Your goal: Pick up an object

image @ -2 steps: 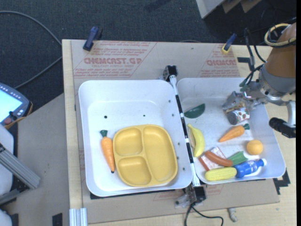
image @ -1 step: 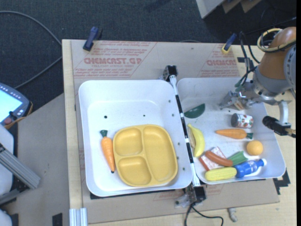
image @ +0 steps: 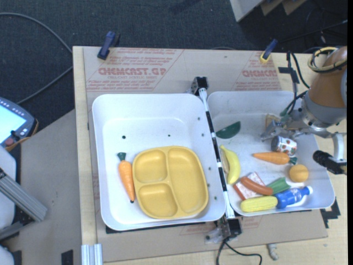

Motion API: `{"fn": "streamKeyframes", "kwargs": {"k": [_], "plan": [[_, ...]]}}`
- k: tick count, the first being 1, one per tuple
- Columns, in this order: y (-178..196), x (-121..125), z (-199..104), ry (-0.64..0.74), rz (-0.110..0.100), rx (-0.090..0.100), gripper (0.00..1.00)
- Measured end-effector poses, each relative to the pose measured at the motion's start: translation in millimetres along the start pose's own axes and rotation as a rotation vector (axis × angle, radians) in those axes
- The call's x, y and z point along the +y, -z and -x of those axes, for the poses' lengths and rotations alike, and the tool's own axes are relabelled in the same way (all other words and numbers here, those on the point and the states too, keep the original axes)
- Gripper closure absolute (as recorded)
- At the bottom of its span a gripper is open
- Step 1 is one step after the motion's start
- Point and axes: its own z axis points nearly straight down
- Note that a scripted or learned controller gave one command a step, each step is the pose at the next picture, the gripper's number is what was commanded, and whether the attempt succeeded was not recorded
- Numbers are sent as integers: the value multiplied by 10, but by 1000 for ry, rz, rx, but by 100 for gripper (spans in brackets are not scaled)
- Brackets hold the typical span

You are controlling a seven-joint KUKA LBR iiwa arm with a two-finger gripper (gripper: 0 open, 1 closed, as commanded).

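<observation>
Two white bins sit side by side on the tabletop (image: 165, 65), and the arm's end effector (image: 278, 131) hangs low inside the right bin (image: 248, 101). Its metal fingers look spread a little, though from this angle I cannot tell how far, and I see nothing held between them. A small red-and-white patterned cup (image: 285, 146) lies just below the end effector, very close to the fingertips; whether they touch it I can't make out.

The left bin (image: 143, 106), well to the end effector's left, holds one yellow divided plate (image: 169, 181) with three compartments and one toy carrot (image: 127, 176) lying just beside the plate's far edge.

Around the end effector I count one of each: a banana (image: 231, 164) down and to its left near the shared bin wall, a second carrot (image: 271, 158) just beyond the cup, a corn cob (image: 257, 204) farthest below, a blue bottle (image: 291, 196) beside the corn, a sausage (image: 256, 186) on a red-and-white packet (image: 246, 185), a green vegetable (image: 279, 184), an orange (image: 298, 173), and a dark green leaf-shaped piece (image: 229, 130) to its left.
</observation>
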Motion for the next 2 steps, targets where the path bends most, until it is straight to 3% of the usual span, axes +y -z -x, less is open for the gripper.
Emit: {"fn": "streamKeyframes", "kwargs": {"k": [1, 2], "plan": [[103, 6, 4, -1, 3, -2, 100], [626, -436, -334, -1, 0, -1, 100]]}}
